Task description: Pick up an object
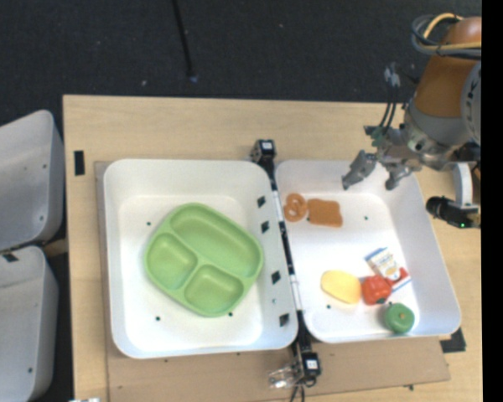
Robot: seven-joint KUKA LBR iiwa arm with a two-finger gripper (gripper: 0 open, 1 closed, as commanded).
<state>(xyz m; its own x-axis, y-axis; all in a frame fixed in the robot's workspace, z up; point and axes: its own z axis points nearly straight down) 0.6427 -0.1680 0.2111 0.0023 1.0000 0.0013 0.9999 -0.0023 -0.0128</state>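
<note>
My gripper hangs open over the far edge of the right bin, its two grey fingers spread with nothing between them. Below it and to the left lie an orange pretzel and a brown bread slice. Nearer the front of that bin sit a yellow lemon-like piece, a red piece, a small white carton and a green apple. All of these lie apart from the gripper.
The left bin holds a green sectioned plate. A divider with black clips runs between the bins. White chair parts stand off the bench's left side.
</note>
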